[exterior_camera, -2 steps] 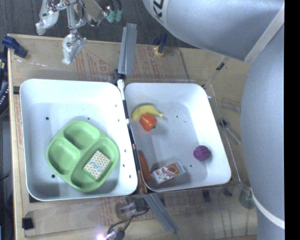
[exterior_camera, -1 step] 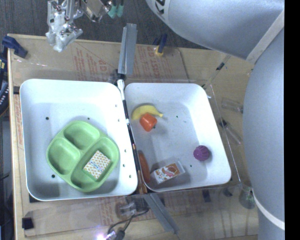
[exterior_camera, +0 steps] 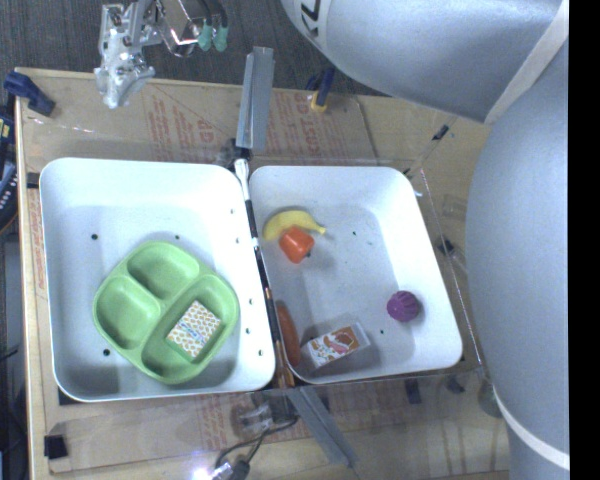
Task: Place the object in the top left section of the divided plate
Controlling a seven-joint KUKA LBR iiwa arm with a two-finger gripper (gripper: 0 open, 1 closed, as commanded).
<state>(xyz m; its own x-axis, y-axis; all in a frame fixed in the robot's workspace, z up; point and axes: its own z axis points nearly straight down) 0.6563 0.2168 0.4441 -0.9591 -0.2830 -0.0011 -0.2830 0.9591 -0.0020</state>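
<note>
Divided plate [exterior_camera: 130,303] is parked in the left bin [exterior_camera: 65,193]; claw [exterior_camera: 120,73] state can't be told, so something from the right bin [exterior_camera: 410,203] should be gripped squarely first.

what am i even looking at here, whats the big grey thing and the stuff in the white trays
The big grey shape on the right is a robot arm, seen by one fixed camera looking down at a slant. Its gripper, the small metal claw at its tip, hangs at the top left, above the bench edge beyond the trays. Nothing shows between its fingers.

On the bench sit two shallow white bins. The left bin holds a green divided plate with a small patterned packet in its lower right section. The right bin holds a banana touching a small orange-red object, a purple ball, a little carton and a reddish sausage-shaped thing beside the carton.
</note>
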